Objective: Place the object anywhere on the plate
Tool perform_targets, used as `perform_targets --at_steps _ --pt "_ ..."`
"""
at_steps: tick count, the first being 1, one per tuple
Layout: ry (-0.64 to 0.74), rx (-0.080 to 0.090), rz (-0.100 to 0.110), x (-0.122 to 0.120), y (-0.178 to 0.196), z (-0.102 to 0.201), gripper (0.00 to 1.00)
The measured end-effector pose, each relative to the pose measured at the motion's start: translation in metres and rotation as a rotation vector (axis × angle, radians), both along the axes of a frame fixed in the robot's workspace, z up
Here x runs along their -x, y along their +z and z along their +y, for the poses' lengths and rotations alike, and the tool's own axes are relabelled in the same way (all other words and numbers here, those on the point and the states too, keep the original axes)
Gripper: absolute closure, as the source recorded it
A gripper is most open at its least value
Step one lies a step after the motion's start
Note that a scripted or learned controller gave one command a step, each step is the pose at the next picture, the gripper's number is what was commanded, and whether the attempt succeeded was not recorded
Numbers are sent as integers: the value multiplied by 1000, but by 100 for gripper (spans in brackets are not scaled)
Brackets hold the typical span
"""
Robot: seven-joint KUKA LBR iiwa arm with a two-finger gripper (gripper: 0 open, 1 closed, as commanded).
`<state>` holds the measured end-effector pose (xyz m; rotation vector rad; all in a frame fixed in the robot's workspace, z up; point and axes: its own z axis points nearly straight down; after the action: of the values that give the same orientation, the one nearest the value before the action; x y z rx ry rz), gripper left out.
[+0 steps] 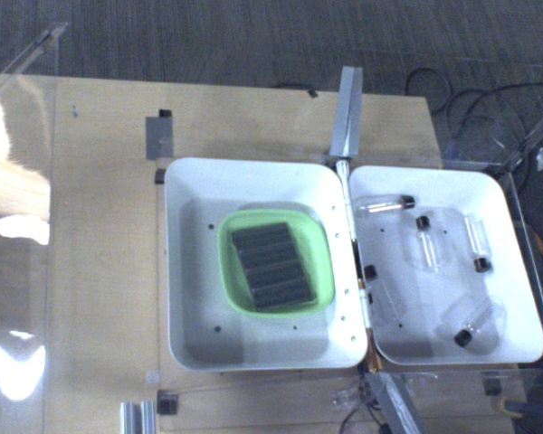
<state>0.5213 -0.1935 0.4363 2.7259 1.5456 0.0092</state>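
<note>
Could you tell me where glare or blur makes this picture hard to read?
In the camera view, bright glare washes over the bench at its left edge; the clear vials in the right bin are faint against white; the dark object on the green plate stays readable, though soft.

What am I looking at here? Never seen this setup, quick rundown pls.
This is one photo from a fixed camera mounted above a wooden bench, looking down at a slight slant. The machine is a robot arm that reaches in from the right side of the picture.

On the bench sit two shallow white bins side by side. The left bin holds a green square plate, and on that plate lies a dark ribbed block, roughly rectangular and tilted a little. The right bin holds several clear plastic vials with black caps, scattered and lying on their sides, for example one near the top edge and one near the bottom.

The job is to put an object on the plate. Judging by the picture, the dark block already rests there.
</note>
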Motion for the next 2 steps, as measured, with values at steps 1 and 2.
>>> perform_targets --at_steps 1,2 --pt "-168 -2 1 33 0 -5 0" --pt "-259 -3 0 33 0 -6 0"
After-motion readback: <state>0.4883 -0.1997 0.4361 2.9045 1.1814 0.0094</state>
